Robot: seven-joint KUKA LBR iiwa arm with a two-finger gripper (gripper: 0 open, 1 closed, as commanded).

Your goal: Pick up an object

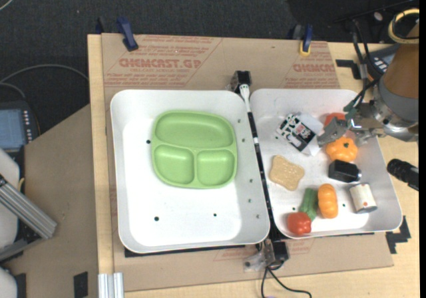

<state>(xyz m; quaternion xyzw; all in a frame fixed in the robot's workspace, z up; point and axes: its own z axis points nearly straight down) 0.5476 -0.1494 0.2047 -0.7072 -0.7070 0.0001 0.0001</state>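
Observation:
My gripper point(343, 128) hangs over the upper right part of the right bin point(269, 105), coming in from the right. It is right above a small orange pumpkin-like toy point(342, 150) and beside a red piece point(332, 118) that it partly hides. Whether it touches either one is unclear. Lying loose in the same bin are a black-and-white patterned item point(296, 132), a tan slice of toast point(286, 173), a black block point(344, 171), an orange pepper point(327, 200), a green piece point(308, 201), a red tomato point(299, 223) and a small silver can point(361, 197).
The left bin point(133, 177) holds a green divided plate point(194, 149). A black bar point(253, 132) runs along the seam between the bins. The bins sit on a cardboard-covered bench point(100, 104) held by clamps at its far edge.

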